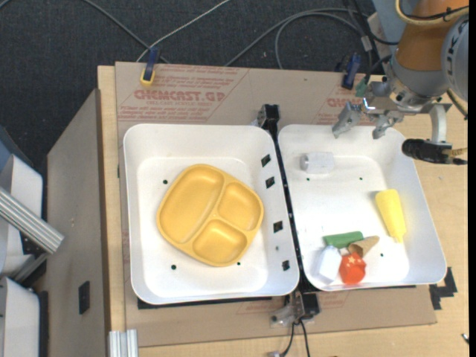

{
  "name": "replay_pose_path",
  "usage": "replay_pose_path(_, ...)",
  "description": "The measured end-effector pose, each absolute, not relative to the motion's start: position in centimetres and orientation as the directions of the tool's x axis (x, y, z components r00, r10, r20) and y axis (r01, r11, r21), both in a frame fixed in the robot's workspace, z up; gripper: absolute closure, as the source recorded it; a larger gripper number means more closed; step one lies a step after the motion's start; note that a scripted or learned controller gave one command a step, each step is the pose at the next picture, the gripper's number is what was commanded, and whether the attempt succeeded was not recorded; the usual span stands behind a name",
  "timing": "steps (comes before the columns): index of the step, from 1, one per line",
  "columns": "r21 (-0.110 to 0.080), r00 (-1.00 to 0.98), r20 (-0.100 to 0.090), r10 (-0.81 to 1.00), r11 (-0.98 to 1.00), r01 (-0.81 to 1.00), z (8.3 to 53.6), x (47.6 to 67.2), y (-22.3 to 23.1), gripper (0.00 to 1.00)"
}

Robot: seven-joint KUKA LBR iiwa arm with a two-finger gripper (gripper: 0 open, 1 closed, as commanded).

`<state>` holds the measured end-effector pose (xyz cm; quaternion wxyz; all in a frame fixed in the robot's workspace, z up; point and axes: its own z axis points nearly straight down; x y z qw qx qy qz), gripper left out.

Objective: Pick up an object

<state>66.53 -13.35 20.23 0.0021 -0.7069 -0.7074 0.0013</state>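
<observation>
While the gripper [362,121] hung over the right bin's [416,274] far rim, its jaws stood open, holding nothing. Nearest object, a grey block [318,162], lay just below-left; yellow corn cob [391,213] well apart.

2 white bins [141,274] rest on brown board [223,88] printed with red lettering. The divided plate [210,214] is yellow. A yellow piece [391,213], green bar [343,239], red round object [352,269], white block [328,263] and pale grey lump [319,162], perhaps translucent, share 1 bin.
</observation>
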Motion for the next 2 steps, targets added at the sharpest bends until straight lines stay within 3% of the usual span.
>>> replay_pose_path(1, -0.006, 0.0, 0.002, 1.0, 0.0, 1.0, 14.5, 65.8, -12.7, 0.0)
replay_pose_path(2, 0.005, -0.002, 0.007, 1.0, 0.002, 1.0, 10.2, 66.2, -12.5, 0.0)
